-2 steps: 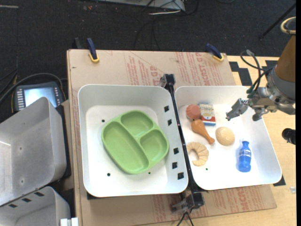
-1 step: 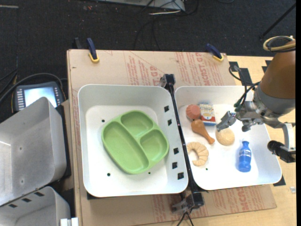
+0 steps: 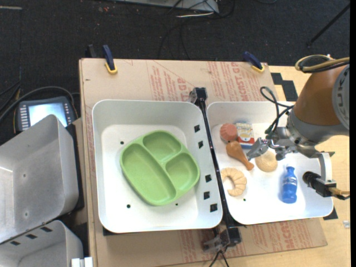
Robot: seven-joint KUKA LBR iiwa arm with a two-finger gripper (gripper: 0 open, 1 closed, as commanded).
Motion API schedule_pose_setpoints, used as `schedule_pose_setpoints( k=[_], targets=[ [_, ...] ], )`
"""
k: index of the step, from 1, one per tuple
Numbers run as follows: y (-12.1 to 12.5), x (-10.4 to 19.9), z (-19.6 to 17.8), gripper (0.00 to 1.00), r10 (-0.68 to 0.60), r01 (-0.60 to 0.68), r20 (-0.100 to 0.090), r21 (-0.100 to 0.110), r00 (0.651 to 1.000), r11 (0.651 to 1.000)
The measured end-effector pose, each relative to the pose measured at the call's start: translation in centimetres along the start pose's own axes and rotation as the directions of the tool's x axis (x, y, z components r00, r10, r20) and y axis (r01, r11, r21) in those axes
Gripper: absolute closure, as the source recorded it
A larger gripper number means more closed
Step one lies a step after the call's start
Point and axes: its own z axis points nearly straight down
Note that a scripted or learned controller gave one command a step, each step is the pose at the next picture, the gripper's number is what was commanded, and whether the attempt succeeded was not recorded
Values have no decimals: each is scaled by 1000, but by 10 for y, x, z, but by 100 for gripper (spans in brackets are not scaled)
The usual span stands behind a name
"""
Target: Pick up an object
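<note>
My gripper (image 3: 267,152) hangs open over the middle of the right bin (image 3: 311,207), with nothing between its fingers. Just below it lies a tan bread roll (image 3: 267,164). A toy chicken drumstick (image 3: 238,153) lies right beside its left finger. Further left and back are a pink round toy (image 3: 228,131) and a small carton (image 3: 244,132). A toy croissant (image 3: 235,181) lies at the front left of this bin. A blue bottle (image 3: 288,186) lies toward the front right.
The left bin (image 3: 105,149) holds a green divided plate (image 3: 160,167). A black divider (image 3: 210,160) runs between the two bins. The arm's orange band (image 3: 320,96) reaches in over the right bin's far right side.
</note>
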Motion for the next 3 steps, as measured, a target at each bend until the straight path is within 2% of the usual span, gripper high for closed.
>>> schedule_pose_setpoints(
  k=[1,2,3],
  targets=[
    [3,-3,48,0,2,-2,8,-13,1000,1000],
    [4,-3,34,100,3,-2,10,-20,1000,1000],
    [1,-1,-28,100,-3,3,2,-8,1000,1000]
  ],
)
